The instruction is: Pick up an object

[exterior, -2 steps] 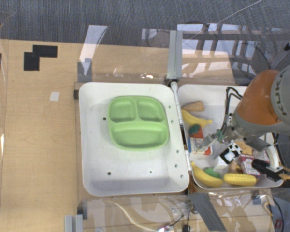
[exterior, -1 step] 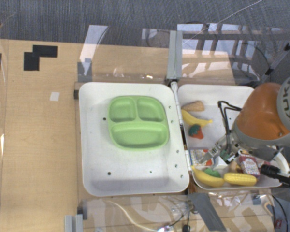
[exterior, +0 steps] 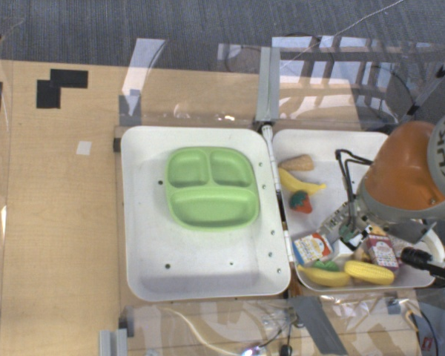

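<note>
Two white bins sit side by side on the counter (exterior: 59, 221); the left bin (exterior: 148, 265) contains a green divided plate (exterior: 211, 188). The claw (exterior: 341, 225) hangs low in the right bin (exterior: 322, 143), near a small carton (exterior: 310, 248); claw state cannot be determined; a banana (exterior: 298, 182) lies apart.

A green divided plate (exterior: 211, 188) (three compartments) lies in the left white bin (exterior: 148, 265) on the wooden bench (exterior: 52, 221).

Bright, even light falls on the worktop (exterior: 52, 221), clear panels at the back throw pale glare streaks, shadows lie soft inside the white bins (exterior: 144, 199), and focus is slightly soft.
</note>
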